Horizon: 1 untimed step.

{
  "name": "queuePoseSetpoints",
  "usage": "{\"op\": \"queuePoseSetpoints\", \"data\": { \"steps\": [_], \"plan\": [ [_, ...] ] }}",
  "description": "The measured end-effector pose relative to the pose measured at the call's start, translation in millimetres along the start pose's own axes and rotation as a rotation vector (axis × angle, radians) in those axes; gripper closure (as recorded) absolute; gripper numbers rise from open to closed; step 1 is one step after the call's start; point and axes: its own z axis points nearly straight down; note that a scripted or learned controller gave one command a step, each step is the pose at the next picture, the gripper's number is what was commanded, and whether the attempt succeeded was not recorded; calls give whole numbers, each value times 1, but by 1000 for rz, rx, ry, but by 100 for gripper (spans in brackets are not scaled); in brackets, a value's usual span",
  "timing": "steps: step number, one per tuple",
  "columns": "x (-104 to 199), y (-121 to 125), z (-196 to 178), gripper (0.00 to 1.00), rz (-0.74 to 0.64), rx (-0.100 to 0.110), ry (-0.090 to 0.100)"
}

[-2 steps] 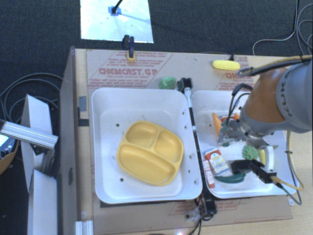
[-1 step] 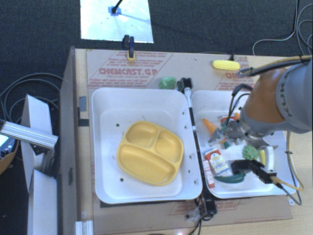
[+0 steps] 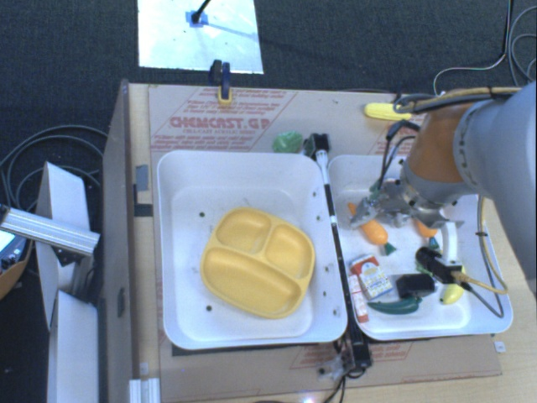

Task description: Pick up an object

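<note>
My gripper (image 3: 367, 212) hangs low over the back left part of the right bin (image 3: 487, 321). Just under and in front of it lies a small orange piece (image 3: 377, 232), close to the fingertips; I cannot tell whether they touch. Another orange piece (image 3: 428, 229) lies to its right, partly hidden by the wrist. Nearer the front are a red and white packet (image 3: 369, 277), a small black block (image 3: 413, 285), a dark green pod (image 3: 394, 306) and a small yellow piece (image 3: 453, 293).
The left bin (image 3: 180, 225) holds a yellow divided plate (image 3: 258, 260). A black bar (image 3: 329, 200) runs along the wall between the bins. Behind the bins a green thing (image 3: 288, 142) and a yellow thing (image 3: 382, 110) lie on the cardboard.
</note>
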Motion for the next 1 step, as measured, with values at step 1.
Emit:
{"op": "queuePoseSetpoints", "data": {
  "steps": [1],
  "plan": [
    [-9, 4, 1, 0, 3, 3, 1]
  ]
}}
